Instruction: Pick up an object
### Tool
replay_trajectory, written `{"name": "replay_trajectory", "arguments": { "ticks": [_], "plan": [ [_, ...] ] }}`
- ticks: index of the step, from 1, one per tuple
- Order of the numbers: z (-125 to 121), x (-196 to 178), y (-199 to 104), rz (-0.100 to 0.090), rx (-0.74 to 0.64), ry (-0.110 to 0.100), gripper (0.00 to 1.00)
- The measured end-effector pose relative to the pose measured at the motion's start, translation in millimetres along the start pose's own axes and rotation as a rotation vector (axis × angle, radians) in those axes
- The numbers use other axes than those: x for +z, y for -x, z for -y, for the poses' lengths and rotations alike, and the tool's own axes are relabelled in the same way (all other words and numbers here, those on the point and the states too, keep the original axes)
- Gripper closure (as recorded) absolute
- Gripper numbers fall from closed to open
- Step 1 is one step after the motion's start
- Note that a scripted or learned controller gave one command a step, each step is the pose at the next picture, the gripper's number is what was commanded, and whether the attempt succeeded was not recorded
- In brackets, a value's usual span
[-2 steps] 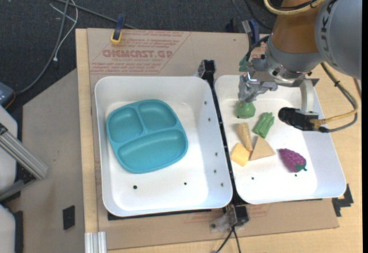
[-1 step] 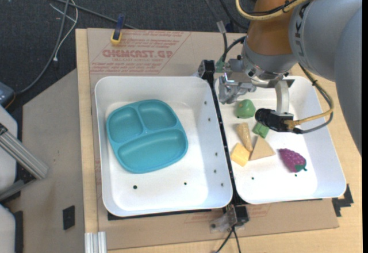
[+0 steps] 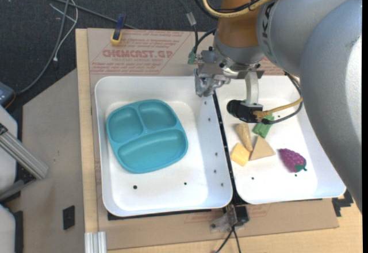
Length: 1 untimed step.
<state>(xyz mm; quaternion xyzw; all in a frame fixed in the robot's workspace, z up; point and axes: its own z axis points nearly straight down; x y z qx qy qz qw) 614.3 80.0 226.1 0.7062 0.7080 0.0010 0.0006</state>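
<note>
Lying on a brown cardboard sheet (image 3: 144, 53) printed with red lettering, two shallow white bins sit side by side, and a small blue clip (image 3: 118, 29) rests at the sheet's far left corner. The left bin (image 3: 195, 180) holds a teal divided plate (image 3: 146, 135), flat on the floor and nearer the bin's left wall than its right. Further right, the gripper (image 3: 204, 84) hangs over the far end of the divide where the two bins meet, just past the plate's upper right edge; whether it is released or clenched cannot be told from this angle. The grey arm (image 3: 322, 33) with its orange band fills the upper right. In the right bin (image 3: 322, 180) the candidate objects are clustered near the left wall: a pale wedge (image 3: 245, 134) touching a yellow block (image 3: 240, 155) and a tan wedge (image 3: 263, 149), with a small green piece (image 3: 263, 129) just beyond them. A purple grape bunch (image 3: 292, 159) lies just beside the tan wedge, to its right. All of these lie nearer the camera than the gripper and apart from it.
</note>
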Motion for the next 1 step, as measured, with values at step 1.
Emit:
{"name": "replay_trajectory", "arguments": {
  "ticks": [1],
  "plan": [
    [0.7,-0.1,1.0,0.0,0.001,-0.002,0.0]
  ]
}}
